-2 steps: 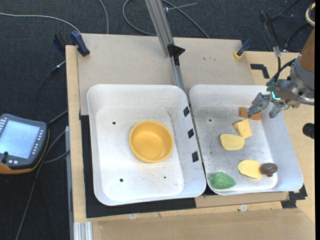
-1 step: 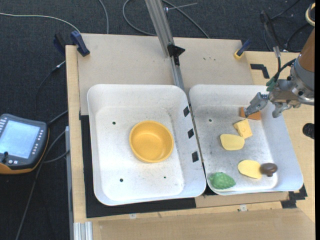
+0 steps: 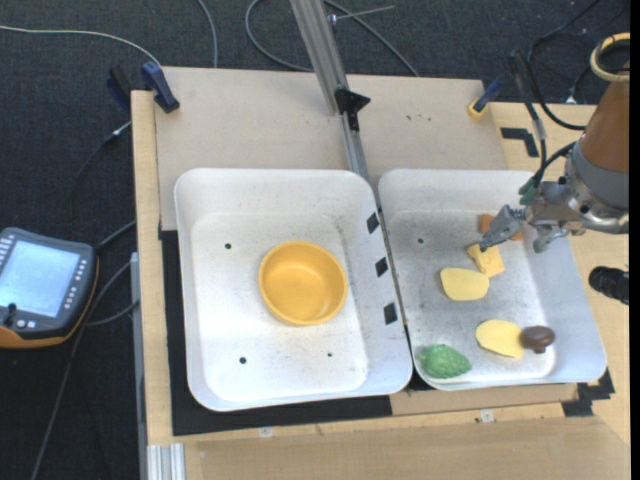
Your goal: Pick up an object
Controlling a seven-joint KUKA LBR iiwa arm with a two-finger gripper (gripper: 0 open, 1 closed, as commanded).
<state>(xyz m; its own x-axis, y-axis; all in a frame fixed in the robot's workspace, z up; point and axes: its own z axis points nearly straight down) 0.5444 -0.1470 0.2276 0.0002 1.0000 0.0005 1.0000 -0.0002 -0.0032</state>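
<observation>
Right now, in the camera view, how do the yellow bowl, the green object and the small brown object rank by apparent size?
1. Yellow bowl, clearly largest.
2. Green object, in the right bin's front corner.
3. Brown object, smallest, touching a yellow piece.

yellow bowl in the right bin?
No, the yellow bowl sits in the left bin, while the right bin holds the small yellow, green and brown pieces.
</observation>
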